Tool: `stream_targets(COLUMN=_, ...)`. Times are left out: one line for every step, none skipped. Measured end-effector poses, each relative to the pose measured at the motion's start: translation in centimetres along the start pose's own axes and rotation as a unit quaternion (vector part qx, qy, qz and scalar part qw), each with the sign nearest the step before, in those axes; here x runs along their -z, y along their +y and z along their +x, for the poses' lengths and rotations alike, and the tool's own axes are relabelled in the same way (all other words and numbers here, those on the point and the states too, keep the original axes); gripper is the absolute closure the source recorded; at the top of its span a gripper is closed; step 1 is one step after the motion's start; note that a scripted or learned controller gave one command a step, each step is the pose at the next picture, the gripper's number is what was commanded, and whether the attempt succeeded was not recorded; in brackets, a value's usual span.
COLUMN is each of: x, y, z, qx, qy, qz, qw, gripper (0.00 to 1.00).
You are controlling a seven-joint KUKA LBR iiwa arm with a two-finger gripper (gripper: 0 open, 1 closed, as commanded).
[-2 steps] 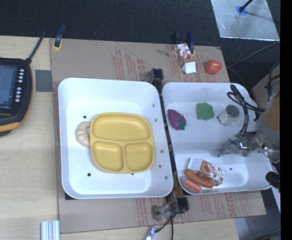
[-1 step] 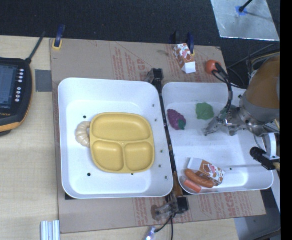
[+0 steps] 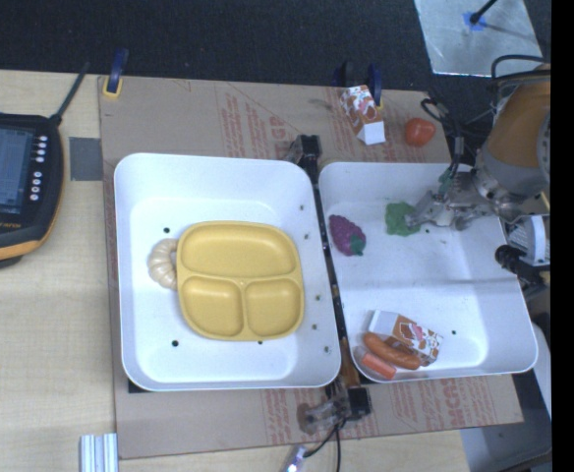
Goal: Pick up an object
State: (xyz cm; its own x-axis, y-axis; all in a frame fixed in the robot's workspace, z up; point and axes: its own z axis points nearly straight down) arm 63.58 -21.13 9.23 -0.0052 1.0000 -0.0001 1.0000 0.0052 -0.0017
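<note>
Cardboard covers the bench (image 3: 61, 293) beneath both white bins. We locate the green object (image 3: 399, 218) in the right bin (image 3: 484, 293), near its far wall, with the end effector (image 3: 427, 214) just beside it; finger state cannot be determined. A purple object (image 3: 346, 234) lies nearby. The left bin (image 3: 144, 264) carries a yellow divided tray (image 3: 238, 279).

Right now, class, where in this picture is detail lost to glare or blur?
In the camera view, the white bins glare brightly, their surfaces washed out; the gripper by the green object is soft and blurred; the yellow tray stays sharp.
</note>
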Motion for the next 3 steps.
stream_targets(x=-0.1, y=-8.0, z=5.5, qx=0.0, qy=0.0, qz=0.002, qw=1.0, gripper=0.0)
stream_targets(x=0.0, y=-0.3, z=1.3, qx=0.0, qy=0.0, qz=0.0, qw=1.0, gripper=0.0)
stream_targets(x=-0.1, y=-7.2, z=-0.1, qx=0.0, qy=0.0, qz=0.001, qw=1.0, gripper=0.0)
